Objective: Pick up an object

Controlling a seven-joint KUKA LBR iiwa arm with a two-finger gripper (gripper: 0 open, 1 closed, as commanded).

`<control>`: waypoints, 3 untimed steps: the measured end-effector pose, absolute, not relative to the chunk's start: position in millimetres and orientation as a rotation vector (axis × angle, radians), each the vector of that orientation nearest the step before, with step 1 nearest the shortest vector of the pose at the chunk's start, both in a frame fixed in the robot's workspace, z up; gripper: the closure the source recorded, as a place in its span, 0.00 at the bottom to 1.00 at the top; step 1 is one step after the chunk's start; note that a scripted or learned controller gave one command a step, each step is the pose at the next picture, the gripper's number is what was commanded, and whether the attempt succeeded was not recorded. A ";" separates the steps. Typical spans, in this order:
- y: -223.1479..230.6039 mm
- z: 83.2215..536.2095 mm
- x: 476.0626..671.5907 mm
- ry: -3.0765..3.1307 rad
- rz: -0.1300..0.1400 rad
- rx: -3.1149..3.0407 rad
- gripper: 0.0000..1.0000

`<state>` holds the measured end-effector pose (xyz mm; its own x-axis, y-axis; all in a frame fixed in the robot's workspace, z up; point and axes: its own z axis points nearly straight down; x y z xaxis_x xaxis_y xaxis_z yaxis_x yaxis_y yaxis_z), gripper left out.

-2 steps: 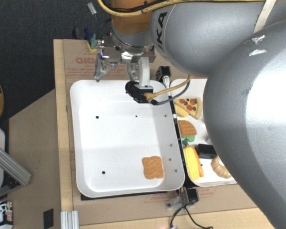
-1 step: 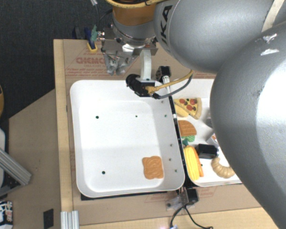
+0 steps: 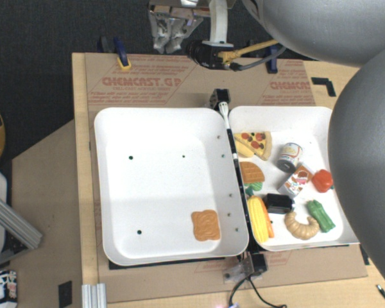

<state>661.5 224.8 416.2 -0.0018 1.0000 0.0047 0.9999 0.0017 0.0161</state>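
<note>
The approach step is judged not yet begun: the arm is raised high over the right bin, and the gripper is held beyond the bins' far edge, nothing between its fingers; released or clenched cannot be told. Next, a descent onto one object is called for. Left of that bin, the left bin carries a lone waffle, unobstructed. Inside the right bin, corn, croissant, pizza slice and can are crowded together.

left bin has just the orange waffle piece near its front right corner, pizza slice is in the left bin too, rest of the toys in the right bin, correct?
Not quite. The pizza slice lies in the right bin, near its back left corner, as the camera view shows. The orange waffle piece does sit in the left bin near its front right corner, and the other toys are in the right bin.
</note>
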 end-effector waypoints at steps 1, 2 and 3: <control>224.7 444.9 638.2 2.222 0.009 2.218 1.00; 224.6 529.7 645.4 2.219 0.017 2.215 1.00; 224.7 523.5 645.2 2.223 0.001 2.220 0.00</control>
